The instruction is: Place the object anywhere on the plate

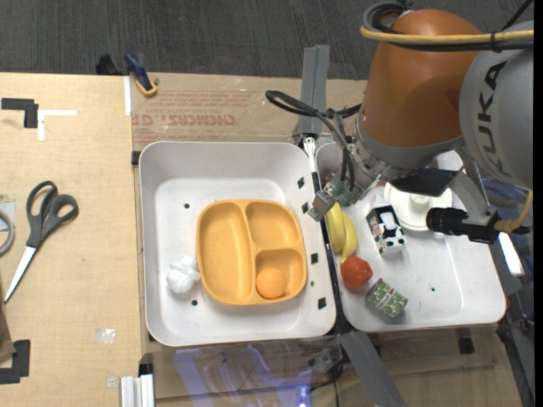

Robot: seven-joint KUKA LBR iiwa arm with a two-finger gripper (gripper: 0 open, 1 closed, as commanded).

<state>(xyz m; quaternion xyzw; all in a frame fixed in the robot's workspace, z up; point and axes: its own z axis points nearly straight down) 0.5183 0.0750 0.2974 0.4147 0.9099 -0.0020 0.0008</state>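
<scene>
At the far left we see a pair of scissors with black handles lying on the wooden bench, well apart from the bins; further right sits the left white bin, and in its lower left corner rests a small crumpled white object, perhaps a wad of paper, though we cannot make it out clearly; it lies just beside the yellow divided plate, which takes up the middle of that bin; the plate has one long compartment on its left and two smaller ones on its right, and an orange ball sits in the lower right compartment.

Across the seam we come to the right white bin; near its left wall a yellow banana lies roughly lengthwise, and just below it, close to or touching its lower end, is a red tomato; a little further right and lower lies a small green and white packet, tilted; above that stands a small black and white box; a white rounded item sits near the arm, partly covered.

The grey and orange arm hangs over the upper part of the right bin, and the gripper appears at the banana's upper end, near the wall between the bins; we cannot tell how it is set, nor whether it has hold of anything.
</scene>
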